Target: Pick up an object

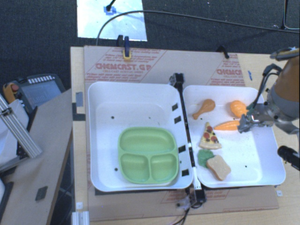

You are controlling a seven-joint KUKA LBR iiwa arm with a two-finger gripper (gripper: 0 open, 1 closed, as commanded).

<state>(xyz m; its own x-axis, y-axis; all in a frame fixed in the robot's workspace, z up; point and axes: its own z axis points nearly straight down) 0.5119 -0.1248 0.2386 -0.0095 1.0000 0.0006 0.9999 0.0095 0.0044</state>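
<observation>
Bench: left bin green tray; right bin toy food.

The left bin is largely taken up at its near half by a green divided plate; bare white floor is left along its far half and left side. In the right bin, toys are crowded at the left and far parts: a drumstick, an orange, a carrot, a pizza slice, a broccoli piece touching a bread slice. Open floor is seen at the near right. The gripper is placed at the carrot's right tip.
</observation>
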